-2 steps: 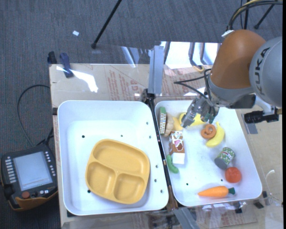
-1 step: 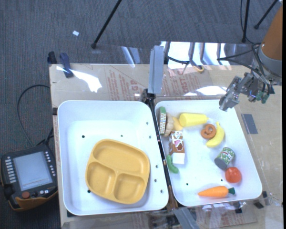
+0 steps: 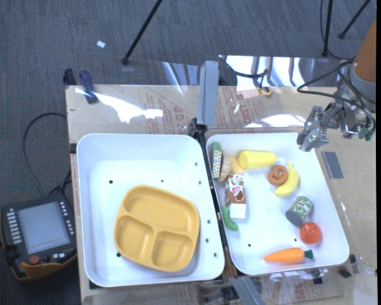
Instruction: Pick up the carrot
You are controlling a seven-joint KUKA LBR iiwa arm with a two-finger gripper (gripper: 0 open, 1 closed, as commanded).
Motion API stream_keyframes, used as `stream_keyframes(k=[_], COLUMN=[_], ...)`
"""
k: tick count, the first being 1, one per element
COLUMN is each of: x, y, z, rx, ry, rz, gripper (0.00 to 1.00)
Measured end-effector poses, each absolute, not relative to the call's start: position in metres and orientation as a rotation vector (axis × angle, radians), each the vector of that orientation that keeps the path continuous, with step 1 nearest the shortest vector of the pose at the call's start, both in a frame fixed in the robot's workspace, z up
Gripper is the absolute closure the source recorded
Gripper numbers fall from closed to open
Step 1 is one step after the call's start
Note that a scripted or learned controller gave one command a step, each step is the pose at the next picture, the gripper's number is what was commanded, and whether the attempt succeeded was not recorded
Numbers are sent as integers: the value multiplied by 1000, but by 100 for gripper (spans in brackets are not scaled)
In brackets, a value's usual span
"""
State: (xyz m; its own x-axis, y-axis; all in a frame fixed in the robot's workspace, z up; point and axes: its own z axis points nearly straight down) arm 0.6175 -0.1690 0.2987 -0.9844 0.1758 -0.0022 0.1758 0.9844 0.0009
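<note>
I see two white bins side by side. The left bin (image 3: 95, 164) holds a yellow divided tray (image 3: 157, 226). The right bin (image 3: 267, 237) holds small toy foods. My gripper (image 3: 311, 135) hovers above that bin's far right corner, grasping nothing; I cannot tell its opening. The carrot (image 3: 286, 255) lies near the bin's front edge, just below a red tomato (image 3: 310, 232), well apart from the gripper.
</note>
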Motion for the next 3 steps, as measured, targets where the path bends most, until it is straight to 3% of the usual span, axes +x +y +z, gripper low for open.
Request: stream_keyframes(k=[1,2,3], x=[558,543,626], y=[-213,-178,-178], z=[194,87,96], rx=[123,-276,27], ry=[3149,3130,3138], rz=[6,4,3], gripper=[100,100,100])
